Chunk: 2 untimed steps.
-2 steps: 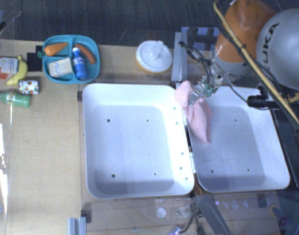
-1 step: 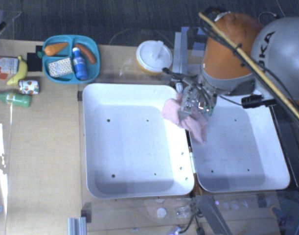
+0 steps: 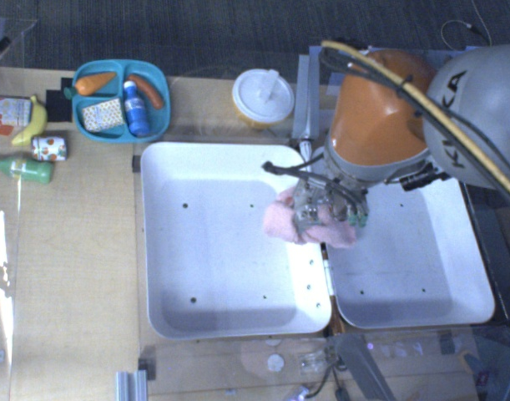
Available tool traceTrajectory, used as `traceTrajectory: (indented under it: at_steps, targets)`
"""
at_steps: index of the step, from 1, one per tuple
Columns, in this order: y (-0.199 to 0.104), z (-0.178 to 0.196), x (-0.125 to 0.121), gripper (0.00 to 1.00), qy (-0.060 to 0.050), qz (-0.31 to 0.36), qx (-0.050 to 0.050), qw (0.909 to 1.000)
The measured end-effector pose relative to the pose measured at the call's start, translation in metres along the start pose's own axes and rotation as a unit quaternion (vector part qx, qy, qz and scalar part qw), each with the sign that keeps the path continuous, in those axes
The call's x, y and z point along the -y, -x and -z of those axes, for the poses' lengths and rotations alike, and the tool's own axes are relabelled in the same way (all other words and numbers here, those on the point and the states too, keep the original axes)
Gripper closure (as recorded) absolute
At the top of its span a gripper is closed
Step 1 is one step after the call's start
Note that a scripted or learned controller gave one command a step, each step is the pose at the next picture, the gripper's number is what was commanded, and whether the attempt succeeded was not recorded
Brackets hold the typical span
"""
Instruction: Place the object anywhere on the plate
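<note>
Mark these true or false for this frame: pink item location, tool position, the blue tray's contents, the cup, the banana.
1. The pink item lies at the right edge of the left bin. True.
2. The tool sits over the seam between the two bins. True.
3. The blue tray sits inside the right bin. False: it stands on the bench beyond the left bin.
4. The lidded cup is inside the left bin. False: it stands outside, behind it.
5. A banana lies left of the blue tray. True.
</note>
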<state>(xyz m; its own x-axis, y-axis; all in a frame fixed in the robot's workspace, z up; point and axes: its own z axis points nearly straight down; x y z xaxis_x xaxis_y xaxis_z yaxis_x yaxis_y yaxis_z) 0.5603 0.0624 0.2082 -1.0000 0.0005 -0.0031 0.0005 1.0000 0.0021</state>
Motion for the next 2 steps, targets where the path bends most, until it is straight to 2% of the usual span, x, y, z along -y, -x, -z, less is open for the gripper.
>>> traceTrajectory:
  at_steps: [1, 2]
  targets:
    - [-0.0355, 0.0119, -0.0346, 1.00, 0.000, 0.002, 0.000, 1.0000]
    - [-0.0354, 0.0120, -0.0344, 0.00, 0.000, 0.002, 0.001, 1.0000]
